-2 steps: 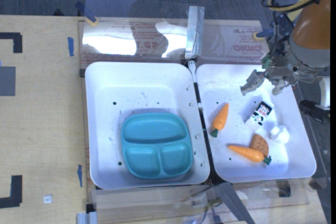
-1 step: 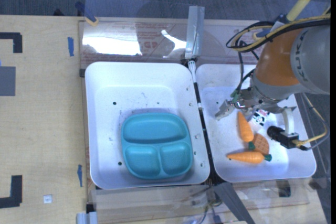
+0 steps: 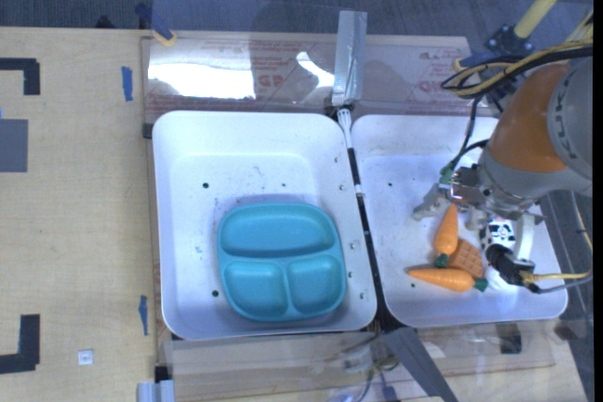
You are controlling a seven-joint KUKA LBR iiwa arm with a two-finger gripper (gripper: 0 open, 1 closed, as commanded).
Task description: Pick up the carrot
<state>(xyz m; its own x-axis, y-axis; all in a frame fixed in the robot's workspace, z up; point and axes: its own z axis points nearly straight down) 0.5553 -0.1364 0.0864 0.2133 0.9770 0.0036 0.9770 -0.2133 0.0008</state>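
Observation:
Two orange carrots lie in the right bin. One carrot stands nearly on end in the picture, directly below the gripper and touching or just under its lower end. The other carrot lies flat, pointing left, near the bin's front wall. The gripper hangs over the bin's right half on the grey arm with the orange band. Its lower part is hidden among cables and its own body.
A small tan waffle-like piece sits between the two carrots. A teal divided plate fills the front of the left bin. Yellow and black cables trail above the right bin's far right corner.

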